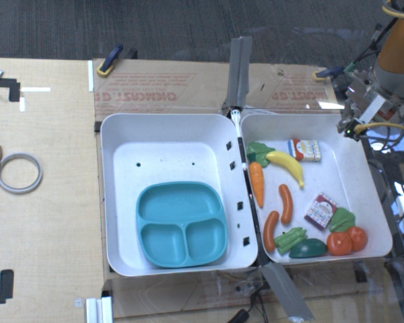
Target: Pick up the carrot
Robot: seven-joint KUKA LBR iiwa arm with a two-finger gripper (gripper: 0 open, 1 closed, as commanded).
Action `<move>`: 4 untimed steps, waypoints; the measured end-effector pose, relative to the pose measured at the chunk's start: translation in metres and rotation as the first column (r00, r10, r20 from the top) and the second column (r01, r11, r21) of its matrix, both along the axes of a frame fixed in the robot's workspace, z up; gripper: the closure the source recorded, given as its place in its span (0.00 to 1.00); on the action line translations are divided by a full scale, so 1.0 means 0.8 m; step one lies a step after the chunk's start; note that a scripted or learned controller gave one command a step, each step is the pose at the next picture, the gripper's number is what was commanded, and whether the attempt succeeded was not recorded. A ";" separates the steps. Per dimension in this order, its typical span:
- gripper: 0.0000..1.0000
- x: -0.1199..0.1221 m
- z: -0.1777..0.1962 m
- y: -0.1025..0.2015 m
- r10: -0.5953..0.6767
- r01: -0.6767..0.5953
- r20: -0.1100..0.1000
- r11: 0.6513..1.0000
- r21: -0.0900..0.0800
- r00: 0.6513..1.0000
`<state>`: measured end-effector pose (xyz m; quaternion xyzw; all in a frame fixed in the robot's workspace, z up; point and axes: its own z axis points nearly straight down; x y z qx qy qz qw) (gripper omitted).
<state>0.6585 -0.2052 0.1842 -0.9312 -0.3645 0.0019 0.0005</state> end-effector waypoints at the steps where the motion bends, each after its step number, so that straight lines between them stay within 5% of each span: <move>1: 1.00 -0.015 -0.002 0.008 -0.173 0.173 -0.002 0.985 0.000 0.985; 2: 1.00 -0.011 0.006 0.013 -0.374 0.374 0.000 0.927 -0.001 0.927; 3: 1.00 -0.022 -0.083 -0.003 -0.238 0.238 0.000 0.971 0.000 0.971; 4: 1.00 -0.024 0.010 -0.021 -0.449 0.449 0.003 0.894 0.000 0.894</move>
